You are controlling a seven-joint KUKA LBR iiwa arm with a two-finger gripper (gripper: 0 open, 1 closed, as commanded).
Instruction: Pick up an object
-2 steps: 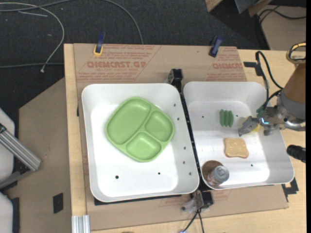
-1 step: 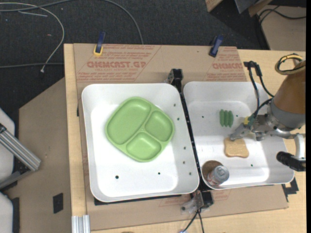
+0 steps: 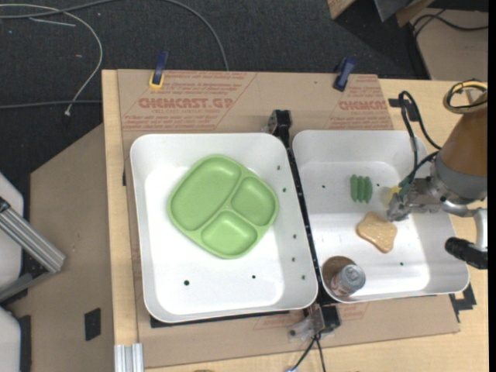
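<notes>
On the tabletop [image 3: 194,95], which is covered with printed cardboard, the left bin [image 3: 155,270] holds a green divided plate [image 3: 223,205] lying flat near its middle, its three compartments facing up. Two blue clamps [image 3: 160,68] pin the cardboard at the far edge (one above each bin).

A dark divider runs between the two bins. Just past it, the right bin [image 3: 325,149] carries three things. A small green ridged piece [image 3: 360,188] lies in the far half, well apart from the bin's walls. Nearer the camera and slightly to the right sits a tan bread-shaped piece [image 3: 377,232], tilted on the white floor. At the bin's near edge, close to the divider, a small jar with a metallic top [image 3: 345,277] stands against the rim.

The hand [image 3: 399,205] hangs low over the right bin, just beside the upper right edge of the tan piece and to the right of the green one. Nothing shows between its fingers, and whether they are spread or closed cannot be told from here. Behind it the grey wrist and orange band [image 3: 469,142] lead off to the right.
</notes>
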